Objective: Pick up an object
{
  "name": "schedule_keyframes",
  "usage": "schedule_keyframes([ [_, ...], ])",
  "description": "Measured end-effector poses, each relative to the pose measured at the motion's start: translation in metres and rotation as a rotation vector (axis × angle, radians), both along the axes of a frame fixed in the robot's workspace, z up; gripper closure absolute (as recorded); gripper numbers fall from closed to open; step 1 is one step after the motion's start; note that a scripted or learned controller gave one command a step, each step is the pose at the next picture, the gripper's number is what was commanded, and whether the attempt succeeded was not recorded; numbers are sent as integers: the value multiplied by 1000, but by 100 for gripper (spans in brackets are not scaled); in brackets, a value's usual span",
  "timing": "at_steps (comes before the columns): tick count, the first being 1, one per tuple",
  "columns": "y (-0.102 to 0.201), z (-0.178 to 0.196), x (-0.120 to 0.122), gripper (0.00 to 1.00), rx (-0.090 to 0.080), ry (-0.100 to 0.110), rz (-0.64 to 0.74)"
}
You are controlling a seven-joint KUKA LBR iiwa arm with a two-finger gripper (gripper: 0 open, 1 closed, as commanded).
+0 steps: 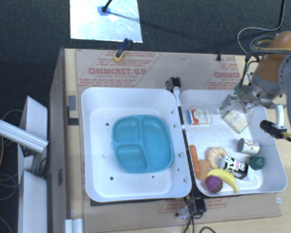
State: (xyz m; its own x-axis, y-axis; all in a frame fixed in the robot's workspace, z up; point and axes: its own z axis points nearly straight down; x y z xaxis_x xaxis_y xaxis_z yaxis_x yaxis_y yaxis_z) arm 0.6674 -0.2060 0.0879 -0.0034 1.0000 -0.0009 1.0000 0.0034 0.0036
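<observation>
The gripper (238,102) hangs over the far part of the right bin (276,184), its metal fingers pointing down and leftward from the grey wrist, and how far they are parted cannot be told from this slanted view; nothing is visibly caught between them. Just below the gripper, nearly touching its tips, lies a small patterned packet (235,121), which looks the likeliest target. To the gripper's left sits a white and orange carton (199,116), and further toward the near side of the bin lie a small white cup (249,146), a dark green ball (256,162), a doughnut-shaped pastry (216,154), a carrot (194,157), a banana (225,177), a purple fruit (213,183) and a black-and-white toy (234,165). Well to the left, the left bin (98,106) holds a blue divided plate (141,143). The risk, by judgement, is that the packet (flat and lying tilted) slides aside or tips under a descending finger instead of seating between both, so the close comes up with nothing; the bin's back wall close by could also catch a finger.
</observation>
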Motion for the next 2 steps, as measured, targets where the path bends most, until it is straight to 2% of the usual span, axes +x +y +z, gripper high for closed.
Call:
schedule_keyframes([
  [1,0,12,1,100,-2,-3,5],
  [2,0,11,1,0,-2,-3,6],
])
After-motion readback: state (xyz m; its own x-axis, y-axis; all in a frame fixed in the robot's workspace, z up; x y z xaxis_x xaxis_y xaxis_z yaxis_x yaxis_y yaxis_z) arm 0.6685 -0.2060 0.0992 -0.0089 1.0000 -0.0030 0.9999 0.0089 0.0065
